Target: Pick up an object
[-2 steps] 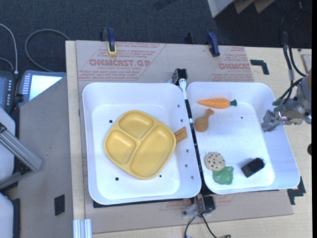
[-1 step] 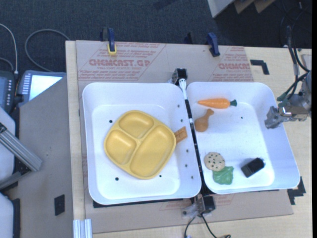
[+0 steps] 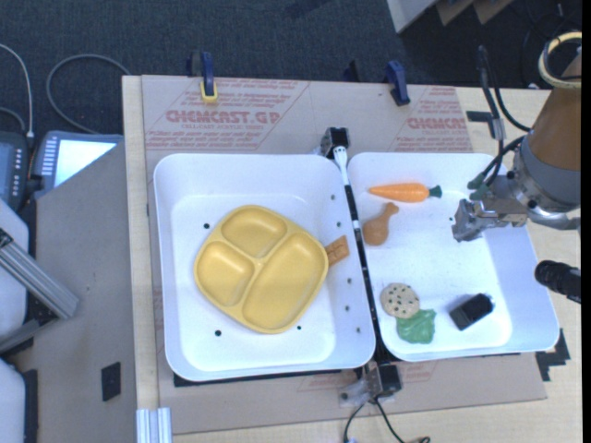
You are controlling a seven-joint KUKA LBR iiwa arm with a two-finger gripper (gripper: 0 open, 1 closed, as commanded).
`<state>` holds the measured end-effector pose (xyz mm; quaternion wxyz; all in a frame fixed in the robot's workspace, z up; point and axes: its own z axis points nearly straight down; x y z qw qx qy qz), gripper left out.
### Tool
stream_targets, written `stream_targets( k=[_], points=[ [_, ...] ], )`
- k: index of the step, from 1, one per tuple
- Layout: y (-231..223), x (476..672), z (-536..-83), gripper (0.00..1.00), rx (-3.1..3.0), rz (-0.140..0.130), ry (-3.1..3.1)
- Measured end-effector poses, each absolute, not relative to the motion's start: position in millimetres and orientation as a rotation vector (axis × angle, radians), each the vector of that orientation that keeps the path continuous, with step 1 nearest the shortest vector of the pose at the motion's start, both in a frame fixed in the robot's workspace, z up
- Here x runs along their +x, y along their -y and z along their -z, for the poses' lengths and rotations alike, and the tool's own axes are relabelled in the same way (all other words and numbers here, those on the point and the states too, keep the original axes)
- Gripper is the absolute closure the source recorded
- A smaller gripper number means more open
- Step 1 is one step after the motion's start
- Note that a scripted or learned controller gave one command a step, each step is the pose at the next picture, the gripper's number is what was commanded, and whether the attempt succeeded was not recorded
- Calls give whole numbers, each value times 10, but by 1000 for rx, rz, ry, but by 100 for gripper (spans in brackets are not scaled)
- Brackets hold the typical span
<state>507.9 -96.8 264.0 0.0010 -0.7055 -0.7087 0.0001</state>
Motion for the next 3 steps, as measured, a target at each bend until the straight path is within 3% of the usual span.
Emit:
stream_targets(
  k=[1, 3],
  points=[
    [467, 5140, -2646, 100, -2214, 2, 2227],
    [-540, 5076, -2311, 100, -2212, -3, 2225]
  ],
)
